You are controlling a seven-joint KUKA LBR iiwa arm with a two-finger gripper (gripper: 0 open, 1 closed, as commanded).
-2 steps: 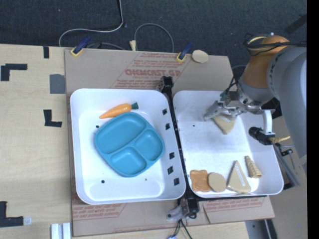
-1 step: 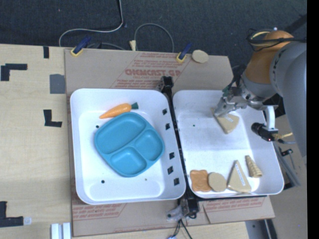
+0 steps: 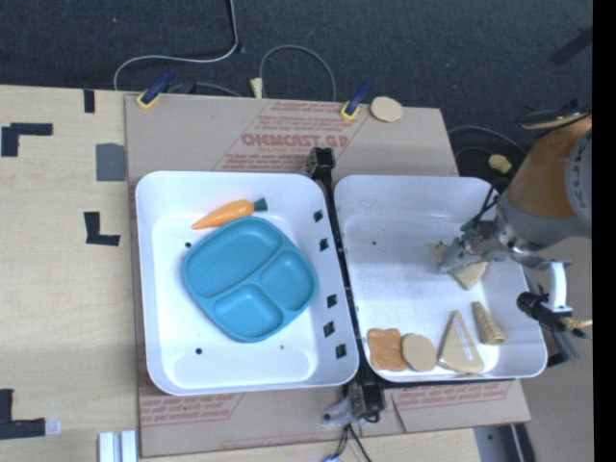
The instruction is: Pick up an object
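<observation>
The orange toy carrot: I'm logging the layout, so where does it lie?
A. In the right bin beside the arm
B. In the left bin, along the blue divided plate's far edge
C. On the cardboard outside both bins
B: the orange toy carrot lies inside the left white bin, just beyond the blue divided plate.

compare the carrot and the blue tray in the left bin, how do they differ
The carrot is orange with a green tip, slim and tapered; the blue tray is light blue, broad and flat with rounded corners. The carrot is far smaller than the blue tray. The carrot is a solid piece, while the blue tray is divided into three compartments. The carrot lies near the bin's back wall; the blue tray sits mid-bin, turned at an angle. Both rest in the left bin, close together.
</observation>
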